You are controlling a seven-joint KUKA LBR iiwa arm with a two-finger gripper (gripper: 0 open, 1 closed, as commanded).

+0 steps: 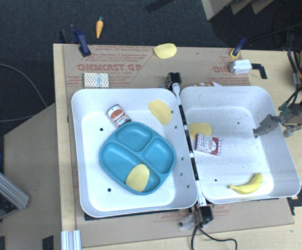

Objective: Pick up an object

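Bins side by side on my bench: the left bin [83,139] carries a blue divided plate [136,156] with a yellow chip [137,177] in its near compartment, a small can [118,115] beside the plate and another yellow chip [160,111] near the centre divider. In the right bin [276,155] I see a red packet [208,144] touching a yellow chip [200,129] by the left wall, and a banana [247,184] along the front edge. The gripper [268,125] hangs over that bin's right side, well apart from all three; whether its fingers are open or closed I cannot tell.
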